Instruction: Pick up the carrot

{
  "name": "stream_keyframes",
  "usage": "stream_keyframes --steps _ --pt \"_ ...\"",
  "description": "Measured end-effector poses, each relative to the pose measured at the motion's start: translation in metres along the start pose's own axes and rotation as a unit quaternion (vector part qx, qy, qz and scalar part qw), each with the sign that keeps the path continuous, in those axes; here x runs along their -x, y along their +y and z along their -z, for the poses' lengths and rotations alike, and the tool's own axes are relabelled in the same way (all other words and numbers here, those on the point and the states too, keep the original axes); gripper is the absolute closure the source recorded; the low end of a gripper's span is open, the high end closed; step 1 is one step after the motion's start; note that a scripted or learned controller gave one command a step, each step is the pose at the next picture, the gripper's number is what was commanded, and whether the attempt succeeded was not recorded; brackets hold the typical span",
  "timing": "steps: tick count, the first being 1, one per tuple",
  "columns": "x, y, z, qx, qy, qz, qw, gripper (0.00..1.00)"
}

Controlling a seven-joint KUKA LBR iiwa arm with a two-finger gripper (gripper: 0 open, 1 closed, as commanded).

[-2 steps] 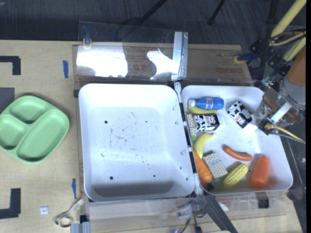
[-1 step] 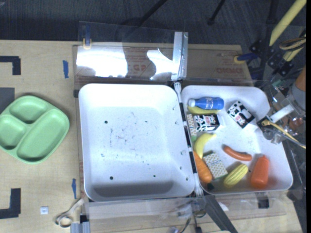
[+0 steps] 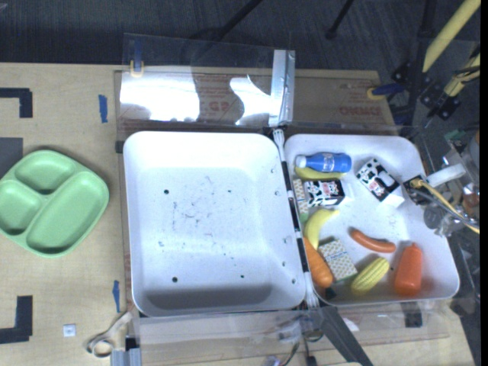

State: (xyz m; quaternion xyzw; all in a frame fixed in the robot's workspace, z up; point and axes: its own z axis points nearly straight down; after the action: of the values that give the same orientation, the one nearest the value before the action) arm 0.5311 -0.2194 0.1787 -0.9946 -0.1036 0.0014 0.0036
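Hand: the hand (image 3: 436, 197) sits at the right rim of the right bin (image 3: 412, 152), among cables and metal parts; whether it is wide or narrow cannot be told, and nothing shows between its parts.
Carrot: the carrot (image 3: 319, 265) lies at the right bin's lower left, along the wall between the two bins, touching the patterned packet (image 3: 338, 262) just beside it.
Neighbours: a banana (image 3: 318, 225) above the carrot; a corn cob (image 3: 369, 274) near the front wall; a sausage (image 3: 372, 242); an orange-red pepper-like piece (image 3: 408, 269).
Writing: the blue bottle (image 3: 325, 162) has a label too small to read; the small carton (image 3: 326, 191) and the black-and-white box (image 3: 377, 178) carry print that is blurred.
Left bin: the left bin (image 3: 152, 152) has faint scuffs.
Worktop: a green divided plate (image 3: 50, 202) rests on the worktop (image 3: 61, 97), well apart from both bins.
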Motion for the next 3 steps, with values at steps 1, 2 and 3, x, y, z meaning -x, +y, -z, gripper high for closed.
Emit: stream_keyframes --steps 1,2,3 --pt "0.001 0.002 0.000 0.002 0.000 -0.001 1.0000 0.00" --pt "-0.046 0.011 0.159 0.003 0.000 0.016 0.9999 0.00" --pt "-0.100 0.021 0.257 0.004 0.001 0.030 0.9995 0.00"
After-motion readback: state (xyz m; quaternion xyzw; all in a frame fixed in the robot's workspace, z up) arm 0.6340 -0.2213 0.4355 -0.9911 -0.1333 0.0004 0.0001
